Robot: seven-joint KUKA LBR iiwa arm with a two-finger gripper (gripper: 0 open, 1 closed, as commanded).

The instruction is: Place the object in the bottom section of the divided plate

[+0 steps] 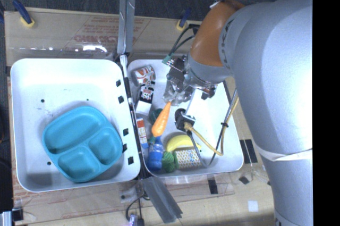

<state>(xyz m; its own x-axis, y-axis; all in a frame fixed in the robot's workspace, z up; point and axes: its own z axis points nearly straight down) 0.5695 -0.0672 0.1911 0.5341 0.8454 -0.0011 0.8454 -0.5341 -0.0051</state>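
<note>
A blue divided plate (81,143) lies in the left white bin (32,86), with three sections and nothing in them. The right bin (223,158) holds a pile of small things: an orange carrot (161,119), a yellow banana-like piece (179,142), a blue bottle (155,155) and a green item (169,161). My gripper (175,93) hangs over the upper part of the right bin, just above the carrot's tip. The wrist body hides its fingertips.
A small white packet with red print (142,75) and a black-and-white item (146,95) lie near the divider (127,97) between the bins. A tan woven piece (187,158) sits at the right bin's front. The arm covers the bin's right side.
</note>
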